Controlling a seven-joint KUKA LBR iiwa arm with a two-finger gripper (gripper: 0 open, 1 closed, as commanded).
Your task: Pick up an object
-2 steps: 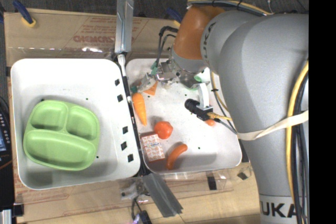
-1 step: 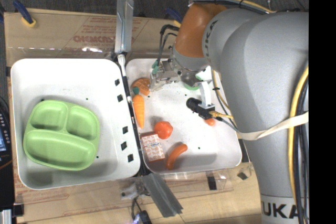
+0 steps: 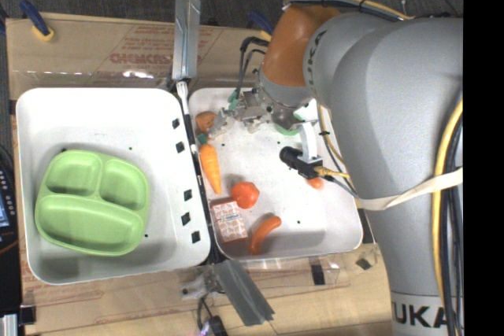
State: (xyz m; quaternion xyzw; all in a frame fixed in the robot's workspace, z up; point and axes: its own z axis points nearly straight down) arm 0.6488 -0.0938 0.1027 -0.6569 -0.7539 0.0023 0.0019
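My gripper [image 3: 234,114] reaches down into the far left part of the right bin [image 3: 335,226], below the orange wrist band. A small brownish-orange object [image 3: 205,121] lies right beside it at the bin's left wall. Nearer the front lie a carrot [image 3: 209,168], a red tomato-like piece [image 3: 246,194], a red-and-white packet [image 3: 228,220] and an orange sausage-shaped piece [image 3: 264,231]. A small orange piece [image 3: 316,183] peeks out near a black part of the arm's fittings.
The left bin [image 3: 94,110] holds a green divided tray [image 3: 92,202]. A metal divider with black clips [image 3: 186,169] separates the two bins. The bulky grey arm [image 3: 378,106] covers the right bin's right side. Brown cardboard [image 3: 110,43] lies behind the bins.
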